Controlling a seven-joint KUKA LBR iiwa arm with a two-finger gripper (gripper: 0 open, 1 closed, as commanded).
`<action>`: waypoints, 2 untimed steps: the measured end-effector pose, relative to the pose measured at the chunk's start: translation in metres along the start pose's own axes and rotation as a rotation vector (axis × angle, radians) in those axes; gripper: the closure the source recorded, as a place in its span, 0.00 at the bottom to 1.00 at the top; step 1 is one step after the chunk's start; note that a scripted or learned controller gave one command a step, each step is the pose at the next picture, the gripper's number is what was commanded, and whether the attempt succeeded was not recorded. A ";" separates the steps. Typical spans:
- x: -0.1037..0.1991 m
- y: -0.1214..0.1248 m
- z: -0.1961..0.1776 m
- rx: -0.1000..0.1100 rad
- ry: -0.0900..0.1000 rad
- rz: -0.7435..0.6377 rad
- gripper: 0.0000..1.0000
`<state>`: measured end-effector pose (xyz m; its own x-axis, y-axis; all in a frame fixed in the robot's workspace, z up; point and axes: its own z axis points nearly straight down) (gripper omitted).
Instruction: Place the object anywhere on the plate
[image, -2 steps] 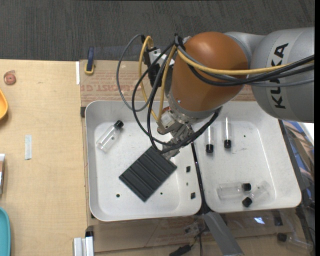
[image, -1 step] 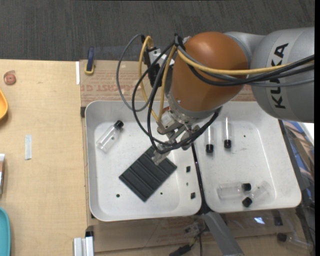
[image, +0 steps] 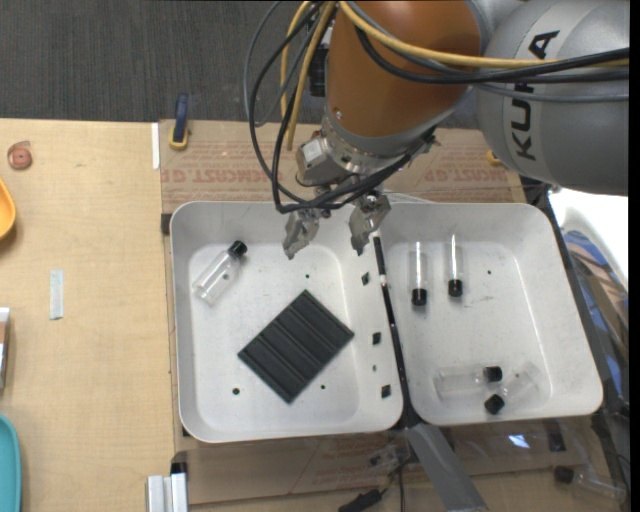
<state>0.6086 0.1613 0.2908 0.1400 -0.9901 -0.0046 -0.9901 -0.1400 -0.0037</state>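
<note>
While the pincer (image: 331, 233) hangs over the upper edge of the left bin (image: 190, 330), near the divide between the two bins, its two fingers stand spread apart with nothing between them. No grasp yet.

Plate = the dark ribbed square (image: 296, 344) lying flat in the middle of the left bin, turned diamond-wise. Nothing sits on it, so placement isn't done.

Candidate object, my read: the clear vial with black cap (image: 218, 269) in the left bin's upper left, lying on its side, apart from the plate and off to the pincer's left in the view. Could equally be one from the right bin (image: 560, 300):
- two slim tubes with black caps (image: 435, 270) lying side by side, upper middle
- a cluster of clear vials with black caps (image: 487, 385) near the lower edge, touching or overlapping, can't tell which

Progress, as a judgement: early. Pick not made, carry not made, drop not made. Whole task is left.

Next move likely calls for a shift toward the chosen vial, descent with fingers straddling its body, then close. Risk: clear round glass on smooth white plastic will roll or squirt out of a two-finger pinch.

Table (image: 80, 350) to the left holds odd bits, irrelevant.
</note>
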 end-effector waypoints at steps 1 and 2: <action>-0.058 -0.060 0.010 -0.003 -0.002 -0.486 0.00; -0.055 -0.061 0.001 -0.001 -0.007 -0.474 1.00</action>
<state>0.6612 0.2247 0.2897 0.5762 -0.8172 -0.0099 -0.8173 -0.5762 -0.0057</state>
